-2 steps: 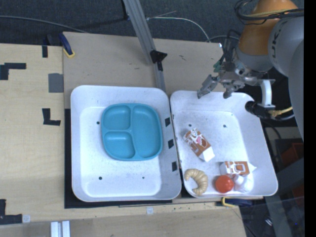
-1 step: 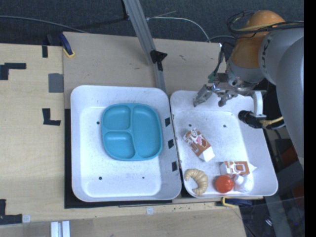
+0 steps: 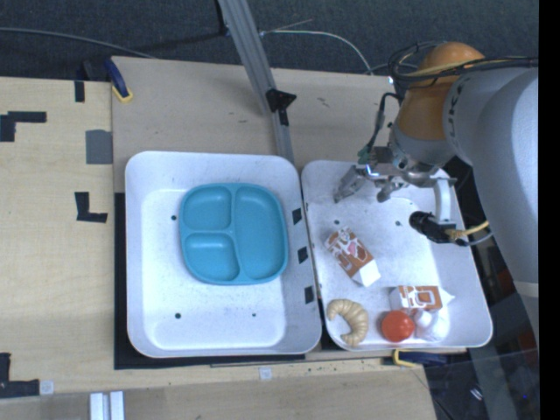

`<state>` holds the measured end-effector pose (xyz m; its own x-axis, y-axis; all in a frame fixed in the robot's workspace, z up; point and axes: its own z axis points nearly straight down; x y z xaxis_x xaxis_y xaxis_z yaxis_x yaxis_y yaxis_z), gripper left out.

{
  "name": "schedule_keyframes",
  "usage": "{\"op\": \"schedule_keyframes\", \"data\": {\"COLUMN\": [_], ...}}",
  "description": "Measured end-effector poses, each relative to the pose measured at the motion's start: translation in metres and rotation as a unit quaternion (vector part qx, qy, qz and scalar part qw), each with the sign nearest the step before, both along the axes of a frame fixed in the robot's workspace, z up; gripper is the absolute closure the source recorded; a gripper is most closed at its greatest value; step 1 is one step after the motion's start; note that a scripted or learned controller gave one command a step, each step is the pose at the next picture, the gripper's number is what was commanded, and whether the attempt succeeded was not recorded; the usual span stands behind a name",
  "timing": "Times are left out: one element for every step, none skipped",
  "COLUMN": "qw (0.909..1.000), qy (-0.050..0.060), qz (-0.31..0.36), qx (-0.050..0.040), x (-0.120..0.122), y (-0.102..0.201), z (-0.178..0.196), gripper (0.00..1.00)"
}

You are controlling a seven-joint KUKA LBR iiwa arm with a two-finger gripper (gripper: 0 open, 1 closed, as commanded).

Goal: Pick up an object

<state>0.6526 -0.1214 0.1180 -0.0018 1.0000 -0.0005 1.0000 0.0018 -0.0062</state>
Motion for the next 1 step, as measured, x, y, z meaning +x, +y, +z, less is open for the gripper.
{"op": "schedule_keyframes", "data": {"qw": [1.0000], "qy": [-0.002], "qz": [0.001], "qx": [-0.0003], "x": [0.0015], "y": [0.0005], "z": [0.0132], "gripper": [1.00]}}
